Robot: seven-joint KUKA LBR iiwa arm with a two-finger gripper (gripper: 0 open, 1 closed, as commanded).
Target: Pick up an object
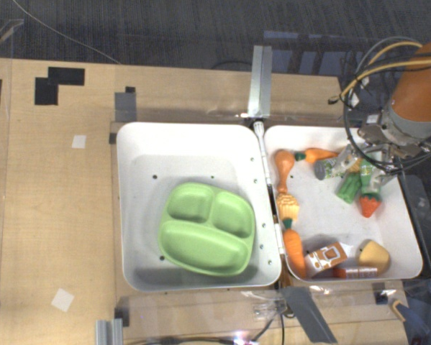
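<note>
My gripper (360, 165) hangs low over the upper right part of the right bin (409, 225), under the orange wrist band (419, 92). Right below it lie a green toy vegetable (350, 187) and a red strawberry-like piece (370, 206). A small grey piece (323, 169) lies just left of the gripper. An orange carrot (317, 154) and a drumstick-shaped toy (283, 162) sit to the left of it. Nothing is visibly lifted.
Along the right bin's left and front walls lie a corn-like piece (288, 206), another carrot (294, 250), a brown carton (324, 257), a red tube (355, 272) and a yellow wedge (374, 254). The left bin (139, 192) holds a green divided plate (206, 228).
</note>
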